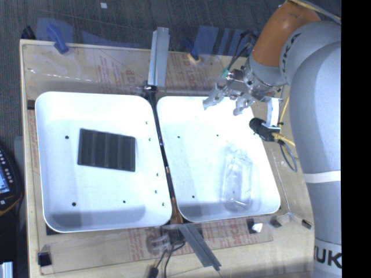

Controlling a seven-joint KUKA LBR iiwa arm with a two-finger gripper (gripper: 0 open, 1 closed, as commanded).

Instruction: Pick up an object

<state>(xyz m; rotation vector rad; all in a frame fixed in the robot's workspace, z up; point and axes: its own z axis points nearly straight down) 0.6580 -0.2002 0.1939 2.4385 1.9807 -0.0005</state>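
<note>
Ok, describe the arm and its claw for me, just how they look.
The arm is bulky, smooth and light grey, with an orange band above the wrist and dark "KU" lettering low on its body. The claw is small, metallic and silver, with two thin fingers. Black and yellow cables hang beside the wrist.

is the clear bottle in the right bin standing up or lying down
Lying down: the clear bottle shows its full length flat on the floor of the right bin.
</note>
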